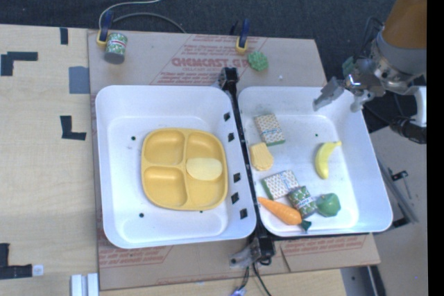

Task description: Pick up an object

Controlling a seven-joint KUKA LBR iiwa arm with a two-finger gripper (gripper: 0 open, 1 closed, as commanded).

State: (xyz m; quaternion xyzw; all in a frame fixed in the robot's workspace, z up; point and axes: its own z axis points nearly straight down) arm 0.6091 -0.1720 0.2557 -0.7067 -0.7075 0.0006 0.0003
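My gripper [340,99] hovers over the far right corner of the right bin [371,170], open, with nothing between its fingers. Below it in that bin lie a banana [325,158], a patterned box [268,128], a yellow cheese wedge [261,157], a second patterned box [279,184], a small green carton [302,199], a carrot [279,210] and a green round fruit [329,204]. The banana is the nearest item, a short way toward the front from the gripper.
The left bin [114,149] holds a yellow divided plate [166,180] with a pale yellow disc [205,168] in one section. Behind the bins on the cardboard sit a green lump [258,61] and a small can [115,47]. A black divider [236,142] separates the bins.
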